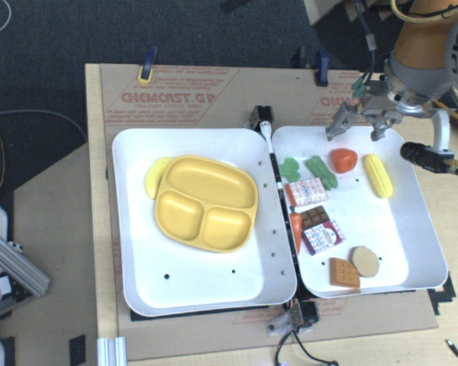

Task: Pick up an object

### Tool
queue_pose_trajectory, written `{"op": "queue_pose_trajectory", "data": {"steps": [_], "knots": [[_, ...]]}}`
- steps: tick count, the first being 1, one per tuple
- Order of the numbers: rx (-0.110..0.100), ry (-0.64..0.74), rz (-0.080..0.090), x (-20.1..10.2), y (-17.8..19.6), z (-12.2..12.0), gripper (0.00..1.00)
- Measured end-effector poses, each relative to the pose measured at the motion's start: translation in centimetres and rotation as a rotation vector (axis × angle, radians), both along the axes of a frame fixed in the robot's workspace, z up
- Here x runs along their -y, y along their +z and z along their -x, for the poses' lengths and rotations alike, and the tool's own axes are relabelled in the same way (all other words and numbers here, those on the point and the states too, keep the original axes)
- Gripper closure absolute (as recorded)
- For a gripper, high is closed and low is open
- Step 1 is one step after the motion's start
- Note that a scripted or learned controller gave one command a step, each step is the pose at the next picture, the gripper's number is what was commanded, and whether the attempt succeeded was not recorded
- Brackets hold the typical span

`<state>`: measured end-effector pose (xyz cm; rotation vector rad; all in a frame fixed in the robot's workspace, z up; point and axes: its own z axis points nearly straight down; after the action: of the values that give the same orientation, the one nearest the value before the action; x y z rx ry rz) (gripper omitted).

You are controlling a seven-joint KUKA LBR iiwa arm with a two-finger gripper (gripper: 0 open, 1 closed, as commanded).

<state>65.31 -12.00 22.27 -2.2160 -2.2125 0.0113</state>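
The gripper (359,126) hangs at the upper right of the frame, over the far edge of the right bin (420,227), its jaws spread open with nothing between them, likely poised to descend. Just below sits the red tomato (343,159), round, with no clear long axis. Right of it, the corn cob (378,175) runs upper-left to lower-right. The yellow tray (206,202) fills the left bin (137,204).

Grey arm (435,21) with orange band, black cables, grey metal pincer (359,129).
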Motion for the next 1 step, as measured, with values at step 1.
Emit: {"op": "queue_pose_trajectory", "data": {"steps": [1], "knots": [[0.012,0.002,0.002,0.00,0.70,-0.26,0.00]]}}
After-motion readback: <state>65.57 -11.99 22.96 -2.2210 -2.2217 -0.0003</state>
